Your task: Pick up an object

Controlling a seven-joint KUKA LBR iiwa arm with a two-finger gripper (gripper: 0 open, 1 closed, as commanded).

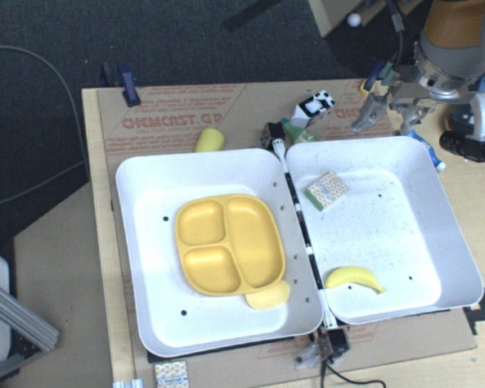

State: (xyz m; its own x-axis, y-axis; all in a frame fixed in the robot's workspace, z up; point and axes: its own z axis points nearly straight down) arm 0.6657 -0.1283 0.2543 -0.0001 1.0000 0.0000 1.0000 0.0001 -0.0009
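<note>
In the right bin [441, 218] a yellow banana [353, 279] lies near the front left corner. A small green and white patterned box [327, 190] sits near that bin's back left. My gripper [387, 106] hangs above the bench just behind the right bin's back rim, with its fingers [367, 114] spread apart and nothing between them. In the left bin [144, 261] rests a yellow divided plate [229, 243], with a pale yellow piece [268, 296] sticking out from under its front edge.
A yellow cylinder [209, 139] lies on the cardboard behind the left bin. A black and white toy [315, 106] and a dark clamp [275, 134] stand near the bins' back junction. A blue clip [127, 84] sits at the board's back left corner.
</note>
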